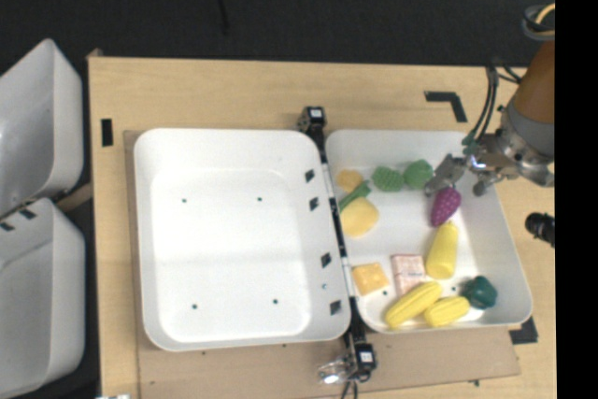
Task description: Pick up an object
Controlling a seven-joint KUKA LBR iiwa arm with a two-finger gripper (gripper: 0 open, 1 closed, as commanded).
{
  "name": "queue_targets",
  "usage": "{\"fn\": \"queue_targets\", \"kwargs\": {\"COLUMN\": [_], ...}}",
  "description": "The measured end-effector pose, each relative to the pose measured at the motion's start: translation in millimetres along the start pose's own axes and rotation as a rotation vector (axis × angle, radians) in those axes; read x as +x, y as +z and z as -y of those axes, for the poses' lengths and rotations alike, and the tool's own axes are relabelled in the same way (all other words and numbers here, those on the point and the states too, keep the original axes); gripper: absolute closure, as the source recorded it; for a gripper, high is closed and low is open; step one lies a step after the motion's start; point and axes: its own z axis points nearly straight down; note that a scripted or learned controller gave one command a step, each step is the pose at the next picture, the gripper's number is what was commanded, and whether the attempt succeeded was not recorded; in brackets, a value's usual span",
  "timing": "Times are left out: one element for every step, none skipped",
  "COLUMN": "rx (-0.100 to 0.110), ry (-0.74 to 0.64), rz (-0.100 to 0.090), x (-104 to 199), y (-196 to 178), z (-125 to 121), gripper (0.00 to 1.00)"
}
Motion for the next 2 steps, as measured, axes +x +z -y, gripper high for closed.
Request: {"fn": "queue_targets", "kwargs": {"rx": [0.000,0.004], "ry": [0.001,0.002], "rz": [0.002,0.002], "x": [-11.0,-43.2], "y": [98.0,122.1], "z": [-15.5,16.2], "gripper": [0.00,0.00]}}
